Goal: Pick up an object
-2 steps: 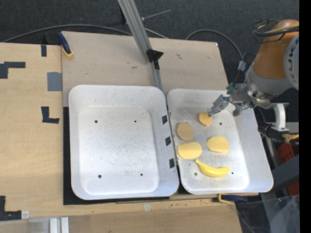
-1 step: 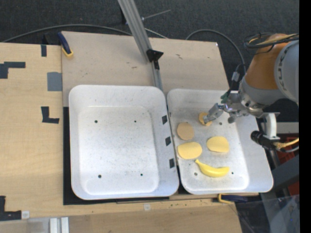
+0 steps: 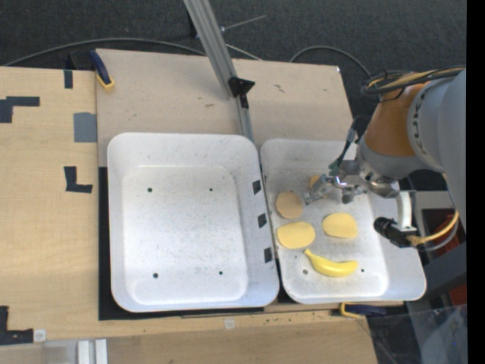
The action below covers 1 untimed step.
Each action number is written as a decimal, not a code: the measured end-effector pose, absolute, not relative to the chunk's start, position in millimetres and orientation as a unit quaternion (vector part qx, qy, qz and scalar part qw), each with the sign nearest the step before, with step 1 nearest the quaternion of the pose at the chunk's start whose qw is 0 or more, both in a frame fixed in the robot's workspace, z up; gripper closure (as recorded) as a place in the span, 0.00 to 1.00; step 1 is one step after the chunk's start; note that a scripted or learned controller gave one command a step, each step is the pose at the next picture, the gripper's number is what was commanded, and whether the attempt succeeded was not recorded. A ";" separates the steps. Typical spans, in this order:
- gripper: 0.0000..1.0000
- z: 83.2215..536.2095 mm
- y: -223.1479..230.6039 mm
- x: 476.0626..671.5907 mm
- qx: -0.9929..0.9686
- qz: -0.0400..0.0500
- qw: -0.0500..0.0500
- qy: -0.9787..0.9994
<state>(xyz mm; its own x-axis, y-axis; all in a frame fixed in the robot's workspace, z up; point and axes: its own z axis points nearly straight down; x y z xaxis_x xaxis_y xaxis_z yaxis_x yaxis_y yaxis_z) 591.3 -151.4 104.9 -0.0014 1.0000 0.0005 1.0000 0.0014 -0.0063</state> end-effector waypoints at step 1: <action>1.00 117.2 -151.5 592.2 -0.707 0.001 0.001 -0.708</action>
